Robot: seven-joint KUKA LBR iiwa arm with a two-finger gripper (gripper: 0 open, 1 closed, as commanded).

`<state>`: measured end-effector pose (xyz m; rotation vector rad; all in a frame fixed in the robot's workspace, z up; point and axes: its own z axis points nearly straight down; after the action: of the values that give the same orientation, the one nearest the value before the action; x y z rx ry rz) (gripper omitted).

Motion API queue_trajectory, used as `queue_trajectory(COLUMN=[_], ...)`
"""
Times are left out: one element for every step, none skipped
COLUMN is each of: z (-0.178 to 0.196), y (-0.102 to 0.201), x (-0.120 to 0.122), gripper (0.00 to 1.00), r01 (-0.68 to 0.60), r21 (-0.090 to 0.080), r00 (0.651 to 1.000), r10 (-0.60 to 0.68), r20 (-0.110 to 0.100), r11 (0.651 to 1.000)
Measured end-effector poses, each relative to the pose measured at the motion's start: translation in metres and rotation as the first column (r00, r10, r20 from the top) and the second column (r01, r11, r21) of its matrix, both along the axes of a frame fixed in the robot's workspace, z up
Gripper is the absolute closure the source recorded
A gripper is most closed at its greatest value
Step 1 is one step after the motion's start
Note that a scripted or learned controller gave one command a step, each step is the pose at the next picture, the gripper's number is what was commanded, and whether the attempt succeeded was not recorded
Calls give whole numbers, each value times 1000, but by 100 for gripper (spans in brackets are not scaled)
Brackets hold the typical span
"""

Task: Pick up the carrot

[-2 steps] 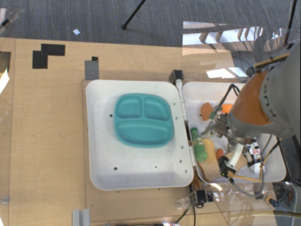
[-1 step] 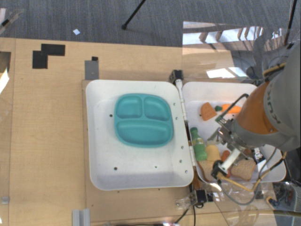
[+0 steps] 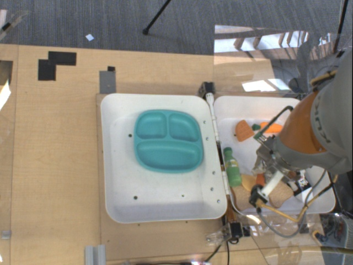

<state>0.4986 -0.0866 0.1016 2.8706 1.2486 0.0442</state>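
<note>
Nearest the camera, on the near side of the bottle (image 3: 232,169), the right bin (image 3: 245,108) holds a round tan piece (image 3: 240,193) just below the bottle's base. A second tan piece (image 3: 281,193) lies further right, with a small yellow bit (image 3: 257,189) between the two. The bottle is green and lies lengthwise along this bin's left wall, close to the divide between the bins.

Right of the bottle, near but apart from it, the gripper (image 3: 266,173) hangs over the middle of the bin, above the tan pieces. The grey arm with its orange band (image 3: 302,131) rises behind it towards the right. Whether the jaws are spread or pressed together cannot be told, and nothing can be made out between them.

Beyond the bottle and a little right lies a flat orange slice (image 3: 244,130). The carrot (image 3: 271,129) lies just past that, further right of the bottle. Its green end points towards the slice and its orange body is partly hidden by the arm. It rests on the bin floor, on the far side of the gripper and apart from it.

Left of the bottle, across the divide, the left bin (image 3: 122,203) holds a teal plate (image 3: 168,141) with three compartments, lying flat at about the middle.
</note>
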Motion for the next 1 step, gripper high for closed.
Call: queue_trajectory(z=[0], y=[0], x=[0], gripper=[0], r01=[1], r21=[0], r00=[1000], r10=[-1], r20=[0], r11=[1000])
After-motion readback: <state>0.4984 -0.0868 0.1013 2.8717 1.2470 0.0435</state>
